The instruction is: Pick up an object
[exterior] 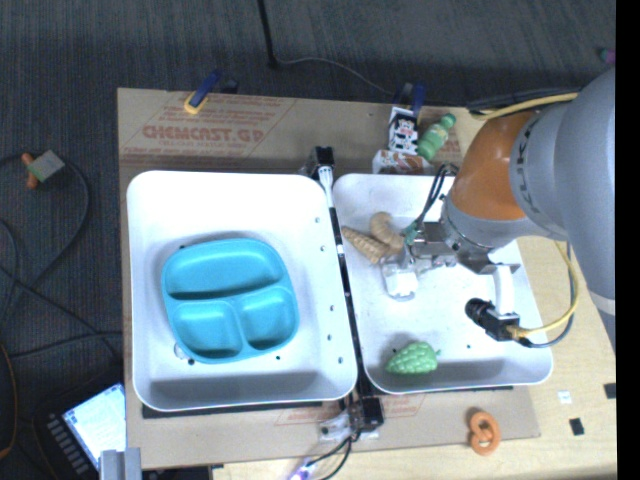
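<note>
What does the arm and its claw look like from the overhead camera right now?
The arm is bulky, rounded and grey, with an orange band above the wrist. Thin black cables run along the wrist, and a yellow cable loops beside it. The claw looks like a small grey and white metal assembly, with a black fitting nearby.

Glossy blue plastic tray (230,300), smooth white bins (150,268)

Even overhead light falls bright on the two white bins (240,193), which come close to washing out, while the dark carpet (90,28) around the bench stays dim and grainy. Soft shadows gather under the arm (560,168) and along the inner bin walls, and faint sheen shows on the blue tray (230,298). Small items are soft and low in detail throughout.
</note>
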